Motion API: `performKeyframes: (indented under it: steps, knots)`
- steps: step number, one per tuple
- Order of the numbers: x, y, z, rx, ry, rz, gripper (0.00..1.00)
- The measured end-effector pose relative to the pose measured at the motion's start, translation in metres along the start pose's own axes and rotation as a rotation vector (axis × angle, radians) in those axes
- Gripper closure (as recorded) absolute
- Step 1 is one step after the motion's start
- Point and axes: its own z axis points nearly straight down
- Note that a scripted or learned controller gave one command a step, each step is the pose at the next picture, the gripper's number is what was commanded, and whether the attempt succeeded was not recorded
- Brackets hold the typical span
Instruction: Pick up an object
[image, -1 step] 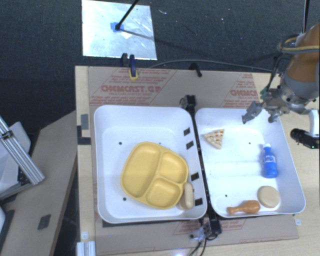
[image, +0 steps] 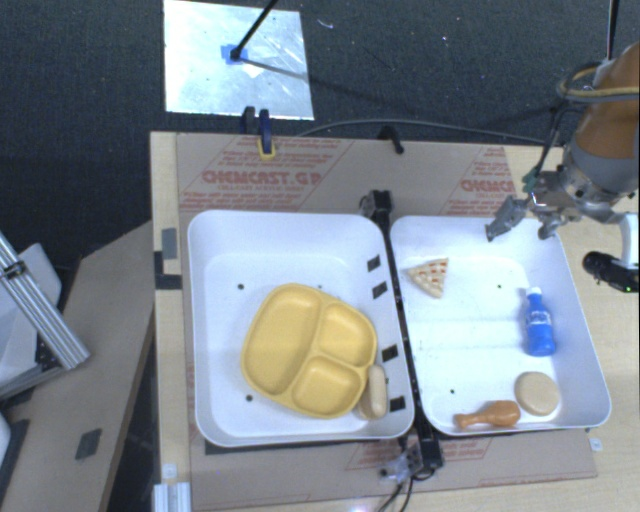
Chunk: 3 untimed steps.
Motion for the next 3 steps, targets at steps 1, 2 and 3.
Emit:
performKeyframes:
  steps: [1, 2, 3]
  knots:
    - [-0.006, -0.001, 0.06, 0.004, 0.0, 0.002, 0.0]
    - [-0.001, -0.005, 0.104, 0.002, 0.0, 0.001, 0.0]
    - [0.0, -0.004, 0.128, 0.0, 0.0, -0.001, 0.0]
